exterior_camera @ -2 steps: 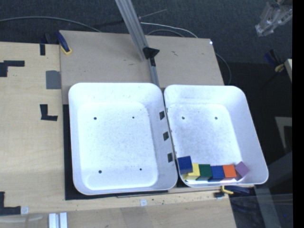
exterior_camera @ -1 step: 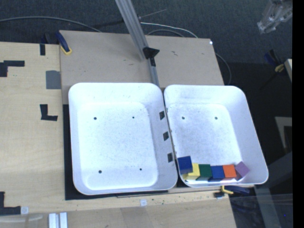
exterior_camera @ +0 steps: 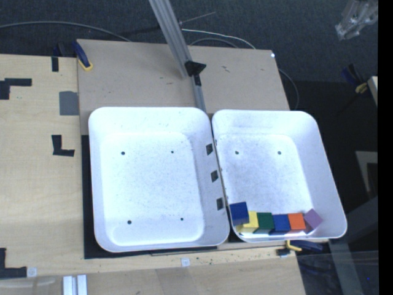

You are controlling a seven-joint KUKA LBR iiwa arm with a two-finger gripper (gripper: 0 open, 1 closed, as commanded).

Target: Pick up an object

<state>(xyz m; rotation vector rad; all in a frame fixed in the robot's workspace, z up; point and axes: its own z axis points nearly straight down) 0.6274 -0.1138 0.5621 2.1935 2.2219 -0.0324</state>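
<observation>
tool (exterior_camera: 356, 18) – top right, high off the desk, blurred, grip state can't be told | blocks (exterior_camera: 273, 221) – row along right bin (exterior_camera: 307, 128) near wall, touching | likely light, rigid, smooth | purple block (exterior_camera: 312, 217) at row's end likeliest grasp

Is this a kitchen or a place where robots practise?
Probably a robot lab. Two white bins sit side by side on a bench, coloured blocks line one bin's near edge, and a gripper hangs at the top right.
</observation>
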